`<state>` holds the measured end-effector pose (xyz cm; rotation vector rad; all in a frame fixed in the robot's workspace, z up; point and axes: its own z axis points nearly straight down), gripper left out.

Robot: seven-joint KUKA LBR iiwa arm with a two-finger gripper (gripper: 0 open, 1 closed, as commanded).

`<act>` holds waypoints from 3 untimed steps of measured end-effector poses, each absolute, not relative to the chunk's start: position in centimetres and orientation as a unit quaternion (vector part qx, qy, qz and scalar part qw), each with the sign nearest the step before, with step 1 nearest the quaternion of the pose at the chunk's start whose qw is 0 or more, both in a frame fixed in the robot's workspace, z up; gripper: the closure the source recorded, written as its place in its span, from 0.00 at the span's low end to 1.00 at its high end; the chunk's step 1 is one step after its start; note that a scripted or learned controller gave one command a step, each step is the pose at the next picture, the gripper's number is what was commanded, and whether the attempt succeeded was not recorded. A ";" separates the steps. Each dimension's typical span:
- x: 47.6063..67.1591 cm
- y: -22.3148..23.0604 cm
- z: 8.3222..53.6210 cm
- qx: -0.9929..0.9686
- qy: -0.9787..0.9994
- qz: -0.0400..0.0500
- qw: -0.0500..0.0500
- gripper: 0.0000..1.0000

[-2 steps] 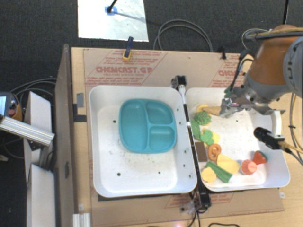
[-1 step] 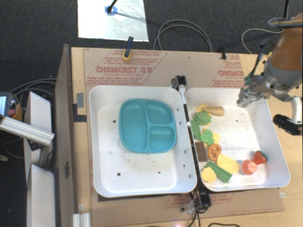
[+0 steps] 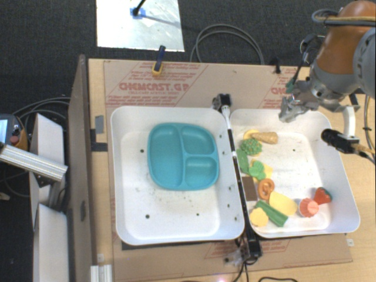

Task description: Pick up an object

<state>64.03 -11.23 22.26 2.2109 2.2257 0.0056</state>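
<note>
- Nothing is lifted yet, by my judgement: the tool (image 3: 289,111) hangs over the far rim of the right bin (image 3: 336,175), with no object between its tips; whether it is wide or narrow I cannot tell, since it is small and blurred.
- Just below and to the left of the tool lies a tan, bumpy, tapered piece (image 3: 265,137), touching a knobbly green floret (image 3: 251,147).
- Further down from the tool sits a heap of smooth, moulded plastic toy food: a green leaf shape (image 3: 256,169), an orange ring (image 3: 266,187), a yellow block (image 3: 282,204), and red pieces (image 3: 313,202) off to the side.
- Well to the tool's left, in the other bin (image 3: 135,216), rests a glossy teal divided plate (image 3: 182,156) with rounded corners.
- Both bins are matte white and sit on a brown cardboard-covered counter (image 3: 176,84).
- Left to do: descend, close on one piece, lift.
</note>
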 end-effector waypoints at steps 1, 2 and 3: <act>56.6 -5.0 18.2 0.704 0.710 -0.002 -0.004 1.00; 60.7 -11.0 23.3 0.707 0.707 0.001 0.003 1.00; 60.1 -12.9 15.5 0.707 0.707 -0.001 -0.001 1.00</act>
